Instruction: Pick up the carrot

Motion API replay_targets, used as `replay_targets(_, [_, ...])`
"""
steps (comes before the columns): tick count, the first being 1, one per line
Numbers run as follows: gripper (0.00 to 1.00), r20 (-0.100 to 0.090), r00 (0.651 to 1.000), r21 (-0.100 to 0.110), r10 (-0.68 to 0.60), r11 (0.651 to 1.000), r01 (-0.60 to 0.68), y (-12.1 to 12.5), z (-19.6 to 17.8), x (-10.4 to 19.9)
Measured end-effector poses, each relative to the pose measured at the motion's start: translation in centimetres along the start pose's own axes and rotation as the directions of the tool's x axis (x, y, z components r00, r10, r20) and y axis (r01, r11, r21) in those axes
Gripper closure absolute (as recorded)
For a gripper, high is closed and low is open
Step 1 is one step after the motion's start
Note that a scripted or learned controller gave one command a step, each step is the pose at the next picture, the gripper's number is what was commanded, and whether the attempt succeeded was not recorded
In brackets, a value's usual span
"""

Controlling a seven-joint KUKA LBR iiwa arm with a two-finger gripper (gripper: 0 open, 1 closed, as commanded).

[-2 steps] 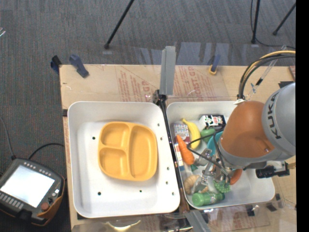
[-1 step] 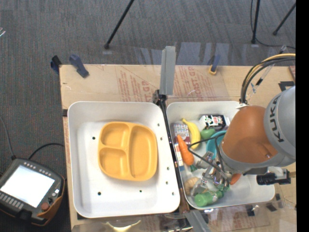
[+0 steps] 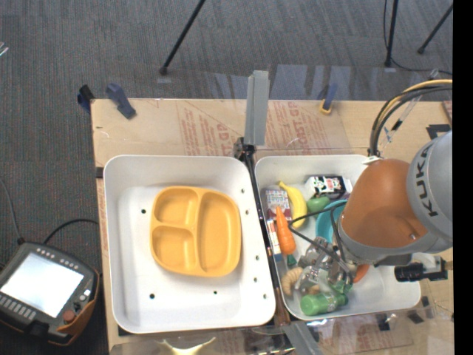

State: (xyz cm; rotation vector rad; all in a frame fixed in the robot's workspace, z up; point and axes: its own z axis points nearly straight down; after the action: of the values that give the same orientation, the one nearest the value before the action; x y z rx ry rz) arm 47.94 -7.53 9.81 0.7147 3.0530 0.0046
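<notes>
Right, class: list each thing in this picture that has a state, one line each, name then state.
Carrot: lying in the right bin, near its left wall, not held.
Banana: lying beside the carrot.
Yellow plate: flat in the left bin, compartments facing up.
Tool: low over the clutter in the right bin, apart from the carrot.
Green bottle: on its side.
</notes>
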Motion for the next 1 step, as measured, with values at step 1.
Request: replay_targets(1, [1.0,-0.007,0.974,0.005,0.225,0.974,-0.225,-0.7,1.01,0.08])
